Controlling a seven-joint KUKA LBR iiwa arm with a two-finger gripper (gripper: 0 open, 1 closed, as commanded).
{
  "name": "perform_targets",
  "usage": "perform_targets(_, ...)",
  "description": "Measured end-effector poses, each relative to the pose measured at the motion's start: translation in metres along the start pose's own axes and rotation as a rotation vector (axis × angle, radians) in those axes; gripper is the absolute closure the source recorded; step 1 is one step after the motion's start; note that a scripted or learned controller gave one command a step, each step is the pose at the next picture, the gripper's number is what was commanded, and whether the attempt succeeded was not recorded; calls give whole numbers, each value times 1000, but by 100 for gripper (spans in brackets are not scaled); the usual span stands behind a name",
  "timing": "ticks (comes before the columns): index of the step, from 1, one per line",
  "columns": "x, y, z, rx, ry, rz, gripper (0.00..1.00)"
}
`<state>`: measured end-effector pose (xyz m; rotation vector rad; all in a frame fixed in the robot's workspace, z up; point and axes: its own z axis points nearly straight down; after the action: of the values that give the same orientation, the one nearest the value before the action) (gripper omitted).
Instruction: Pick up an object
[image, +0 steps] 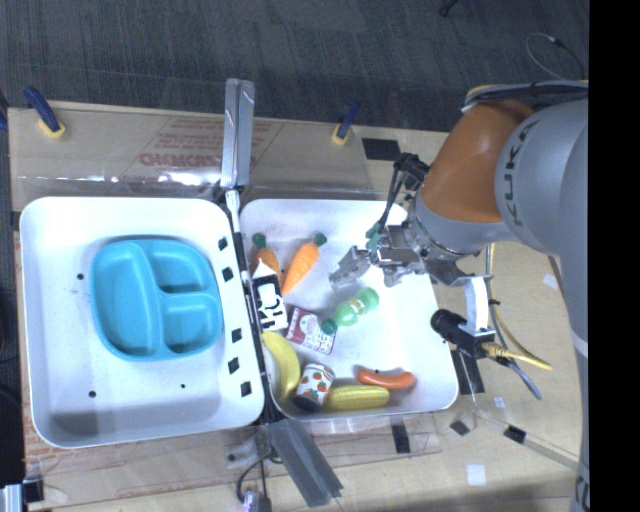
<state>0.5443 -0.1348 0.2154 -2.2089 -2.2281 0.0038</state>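
Toys of plastic food lie in the right bin (425, 395), and the arm (500, 170) reaches over this bin from the right. Its pincer (352, 268) hangs over the middle of the bin, just above a green bottle-like object (352, 308). Whether the fingers are released or clenched I cannot tell, because they are small and blurred against the white floor; no object is seen between them.

An orange carrot (300, 264) with a green top lies tilted near the left part of the bin, to the left of the pincer. A second, smaller orange piece (268, 260) is beside the dividing wall. Below the carrot there is a small carton with red and white print (312, 332). A yellow banana (283, 362) lies along the left wall, and next to it stands a small can (314, 384). At the lower edge a yellow corn-like object (356, 397) touches the can, and a red-orange sausage shape (385, 378) lies just above it.

The left bin (50, 400) carries a blue tray with compartments (158, 296). Both bins rest on the counter (100, 135).
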Motion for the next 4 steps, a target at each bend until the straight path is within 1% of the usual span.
perform_targets(1, 20, 82, 124, -2, -2, -4, 0)
perform_targets(2, 8, 113, 94, -3, -1, 88, 0)
perform_targets(3, 17, 99, 123, -1, -1, 91, 0)
perform_targets(4, 17, 99, 113, 0, 0, 87, 100)
